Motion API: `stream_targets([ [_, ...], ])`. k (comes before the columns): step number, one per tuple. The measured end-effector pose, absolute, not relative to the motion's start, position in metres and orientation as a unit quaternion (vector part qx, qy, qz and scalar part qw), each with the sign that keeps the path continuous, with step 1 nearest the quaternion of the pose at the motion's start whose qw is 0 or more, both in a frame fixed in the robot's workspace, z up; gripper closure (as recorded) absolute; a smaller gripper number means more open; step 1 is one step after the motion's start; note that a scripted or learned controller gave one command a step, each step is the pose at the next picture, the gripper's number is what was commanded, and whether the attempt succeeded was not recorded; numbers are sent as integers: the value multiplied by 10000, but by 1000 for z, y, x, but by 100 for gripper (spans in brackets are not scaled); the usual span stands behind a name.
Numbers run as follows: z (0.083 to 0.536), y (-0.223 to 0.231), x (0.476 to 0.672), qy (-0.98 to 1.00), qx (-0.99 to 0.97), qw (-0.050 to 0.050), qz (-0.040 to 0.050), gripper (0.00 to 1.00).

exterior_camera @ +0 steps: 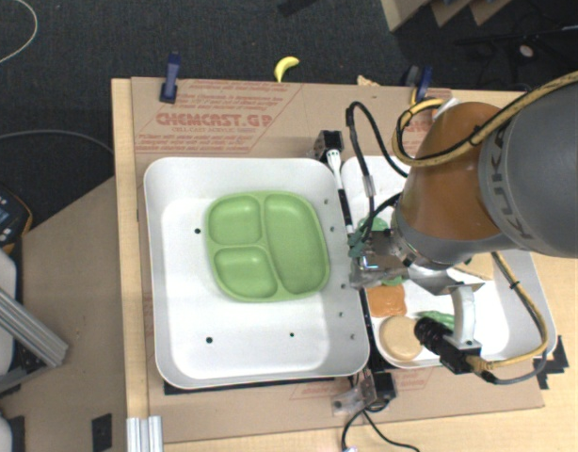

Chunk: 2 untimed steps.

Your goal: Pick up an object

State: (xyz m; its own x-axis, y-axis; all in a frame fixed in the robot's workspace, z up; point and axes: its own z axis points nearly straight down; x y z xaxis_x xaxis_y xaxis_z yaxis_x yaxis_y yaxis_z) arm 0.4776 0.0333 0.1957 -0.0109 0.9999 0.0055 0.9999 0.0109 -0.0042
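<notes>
An orange lump [387, 300] lies just beside the pincer [369, 267], tan disc [398, 340] near

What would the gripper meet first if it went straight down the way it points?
Probably the orange object in the right bin, right by the gripper; depth is unclear, so it could land on the bin's floor beside it.

Dark carpet floor [129, 26], cardboard-topped bench [223, 121], blue clamp [169, 78]
</notes>
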Motion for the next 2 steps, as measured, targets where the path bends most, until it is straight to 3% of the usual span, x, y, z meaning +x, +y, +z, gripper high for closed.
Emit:
stream_targets([
  [1,355,20,482,-7078,-7064,-65,-78,100],
  [2,269,87,478,-7092,-7050,36,29,100],
])
